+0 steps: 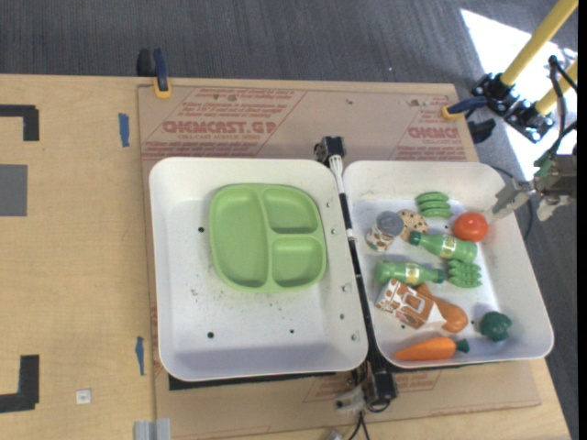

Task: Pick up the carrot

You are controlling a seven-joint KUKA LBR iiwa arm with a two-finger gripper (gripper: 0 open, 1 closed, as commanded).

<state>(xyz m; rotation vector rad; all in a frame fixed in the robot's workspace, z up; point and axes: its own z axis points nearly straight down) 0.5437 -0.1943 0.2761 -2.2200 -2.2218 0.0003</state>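
The carrot [427, 348] lies untouched at the near edge of the right bin [537, 314], so the pick is not yet begun. The gripper [523, 197] sits at the bin's far right rim, well apart from it; whether the jaws are apart cannot be told. A brown carton [408, 302] and a broccoli piece [494, 325] crowd the carrot. The left bin [174, 273] holds a green divided plate [267, 236].
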